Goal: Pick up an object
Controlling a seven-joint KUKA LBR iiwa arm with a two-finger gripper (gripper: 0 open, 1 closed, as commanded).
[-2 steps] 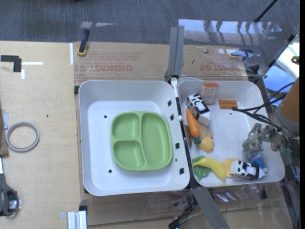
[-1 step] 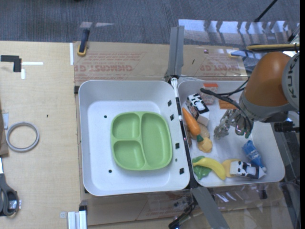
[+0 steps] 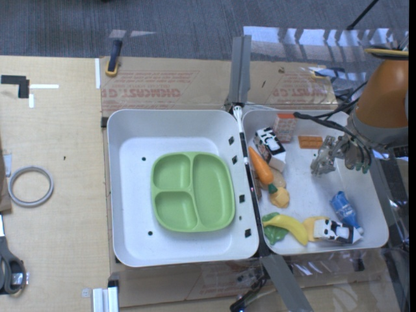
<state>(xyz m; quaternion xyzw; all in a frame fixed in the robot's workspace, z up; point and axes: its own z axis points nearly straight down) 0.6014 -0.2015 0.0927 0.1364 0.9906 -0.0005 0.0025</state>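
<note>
1. Camera view, taking the green divided plate (image 3: 194,192) as the landmark: it lies alone in the left bin (image 3: 123,174). All the loose items sit to its right, across the divider, in the right bin (image 3: 374,194).

2. Nearest the plate on that side, an orange carrot (image 3: 261,166) lies along the divider wall. A black-and-white box (image 3: 270,143) sits just above it, and a small pale piece (image 3: 279,194) just below it.

3. Right of the plate's lower corner, a yellow banana (image 3: 292,227) lies touching a green item (image 3: 273,234). A cow-patterned toy (image 3: 337,231) comes next along the bin's near side, and a blue packet (image 3: 344,208) sits above that.

4. The gripper (image 3: 324,162) hangs far right of the plate, over bare bin floor. Its fingers look spread, with nothing between them, so it is released and holding nothing.

5. No object is lifted yet, so the step in hand seems to be choosing a target and descending.

6. The blue packet looks the best choice. It stands apart from the walls and lies near the gripper, down and to its right.

7. To do it well, centre the fingers across the packet's narrow side. Come straight down and close only once both fingers straddle it.

8. The carrot against the wall would likely leave no room for a finger.
</note>
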